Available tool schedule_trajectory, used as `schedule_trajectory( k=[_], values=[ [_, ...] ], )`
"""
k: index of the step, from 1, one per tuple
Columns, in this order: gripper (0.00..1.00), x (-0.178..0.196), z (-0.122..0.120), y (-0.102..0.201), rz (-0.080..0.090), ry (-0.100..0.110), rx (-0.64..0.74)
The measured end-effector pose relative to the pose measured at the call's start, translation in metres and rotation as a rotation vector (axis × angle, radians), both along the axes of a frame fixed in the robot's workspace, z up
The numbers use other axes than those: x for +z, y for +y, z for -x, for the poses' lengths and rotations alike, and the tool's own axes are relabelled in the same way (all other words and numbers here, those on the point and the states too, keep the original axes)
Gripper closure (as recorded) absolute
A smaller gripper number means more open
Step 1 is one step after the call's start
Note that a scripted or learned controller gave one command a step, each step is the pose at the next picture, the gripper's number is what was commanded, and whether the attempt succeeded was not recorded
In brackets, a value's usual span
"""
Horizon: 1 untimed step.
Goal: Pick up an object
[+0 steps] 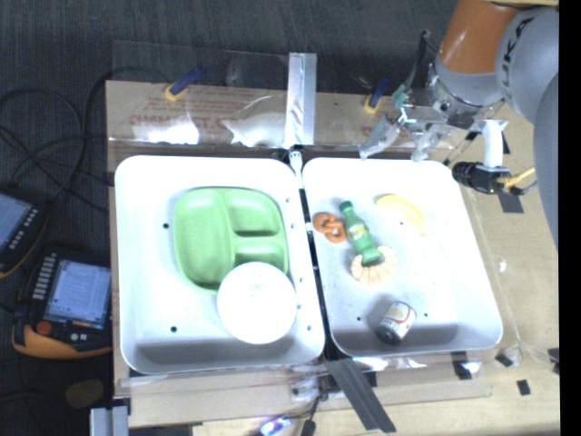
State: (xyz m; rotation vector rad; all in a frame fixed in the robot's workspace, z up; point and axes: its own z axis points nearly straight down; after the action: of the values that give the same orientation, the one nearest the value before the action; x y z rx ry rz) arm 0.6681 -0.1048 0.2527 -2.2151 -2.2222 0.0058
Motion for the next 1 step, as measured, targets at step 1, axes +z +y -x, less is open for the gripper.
schedule_trajectory(
  k=[1],
  values=[
    [0.0,-0.0977,-0.0002,-0.0027,0.0,0.0,0.208]
  ],
)
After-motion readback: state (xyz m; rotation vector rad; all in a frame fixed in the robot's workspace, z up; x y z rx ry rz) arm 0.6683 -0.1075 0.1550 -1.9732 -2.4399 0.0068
